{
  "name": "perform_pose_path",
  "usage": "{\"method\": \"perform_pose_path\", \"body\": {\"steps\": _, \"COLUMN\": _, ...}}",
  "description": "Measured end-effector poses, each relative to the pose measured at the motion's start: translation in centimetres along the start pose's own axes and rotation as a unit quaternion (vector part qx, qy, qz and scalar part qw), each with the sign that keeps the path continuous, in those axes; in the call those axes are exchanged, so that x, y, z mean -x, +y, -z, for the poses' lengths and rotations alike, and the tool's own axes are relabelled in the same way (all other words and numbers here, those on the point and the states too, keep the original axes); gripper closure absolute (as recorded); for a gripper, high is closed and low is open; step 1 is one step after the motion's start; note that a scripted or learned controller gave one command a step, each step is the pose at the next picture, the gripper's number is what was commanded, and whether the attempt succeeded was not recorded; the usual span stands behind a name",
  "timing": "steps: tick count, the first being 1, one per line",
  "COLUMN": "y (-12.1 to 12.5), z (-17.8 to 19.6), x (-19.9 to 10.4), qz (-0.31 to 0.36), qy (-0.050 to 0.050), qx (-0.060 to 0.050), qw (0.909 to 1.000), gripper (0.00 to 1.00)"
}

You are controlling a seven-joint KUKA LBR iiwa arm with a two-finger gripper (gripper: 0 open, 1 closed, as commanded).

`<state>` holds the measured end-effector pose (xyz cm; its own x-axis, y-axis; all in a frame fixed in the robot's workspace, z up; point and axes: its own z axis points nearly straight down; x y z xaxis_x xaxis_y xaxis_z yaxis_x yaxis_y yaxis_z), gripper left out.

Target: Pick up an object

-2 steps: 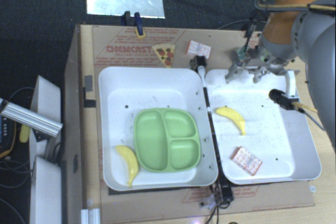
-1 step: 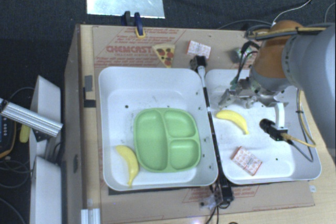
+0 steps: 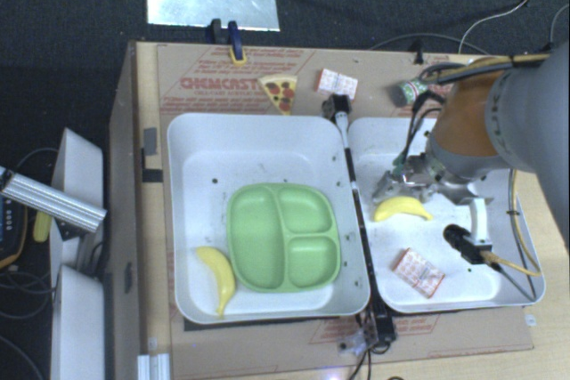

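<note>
Yellow banana (image 3: 403, 208) lies in right bin (image 3: 508, 298), just below gripper (image 3: 403, 181) | finger state: cannot tell | advice: descend squarely across the fruit's narrow width, close only once astride | red-white packet (image 3: 418, 271) lies nearby.

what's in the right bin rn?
Right bin holds a yellow banana just below the gripper, and a red-and-white packet. The arm hides the bin's upper right.
</note>
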<state>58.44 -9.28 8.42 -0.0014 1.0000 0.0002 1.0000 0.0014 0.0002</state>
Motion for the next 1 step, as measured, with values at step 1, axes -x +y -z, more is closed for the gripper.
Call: {"method": "perform_pose_path", "body": {"steps": 1, "y": 0.09, "z": 1.07, "x": -0.01, "qz": 0.0, "qy": 0.0, "qx": 0.001, "qw": 1.0, "gripper": 1.0}}
